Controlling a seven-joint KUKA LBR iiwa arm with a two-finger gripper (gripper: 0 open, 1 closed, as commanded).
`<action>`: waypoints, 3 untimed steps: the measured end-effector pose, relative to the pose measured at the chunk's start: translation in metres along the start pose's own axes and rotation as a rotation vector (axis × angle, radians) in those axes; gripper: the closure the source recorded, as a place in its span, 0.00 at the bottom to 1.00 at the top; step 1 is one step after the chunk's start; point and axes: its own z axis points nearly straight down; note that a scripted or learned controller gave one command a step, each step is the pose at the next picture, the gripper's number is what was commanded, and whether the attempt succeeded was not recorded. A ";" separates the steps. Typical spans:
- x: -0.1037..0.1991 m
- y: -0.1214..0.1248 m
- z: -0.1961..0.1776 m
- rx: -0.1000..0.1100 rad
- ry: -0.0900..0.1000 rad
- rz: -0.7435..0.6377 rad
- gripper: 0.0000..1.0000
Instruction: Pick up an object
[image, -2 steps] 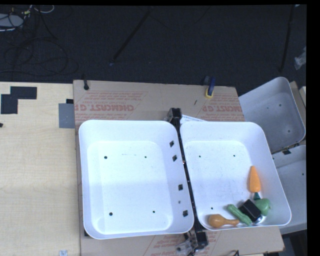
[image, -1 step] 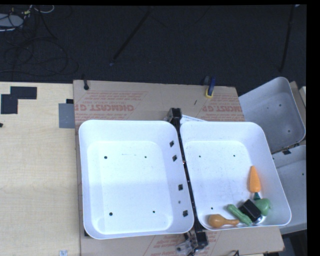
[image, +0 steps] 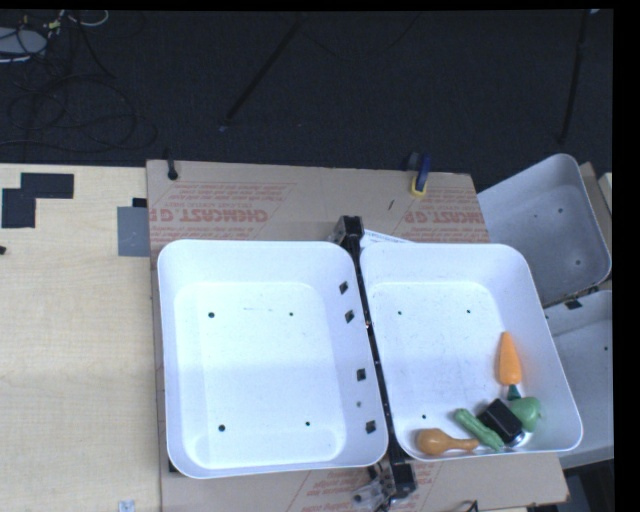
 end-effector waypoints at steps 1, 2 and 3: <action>0.002 0.000 -0.001 0.000 0.001 -0.007 1.00; 0.002 0.000 -0.001 0.000 0.001 -0.007 1.00; 0.002 0.000 -0.001 0.000 0.001 -0.008 1.00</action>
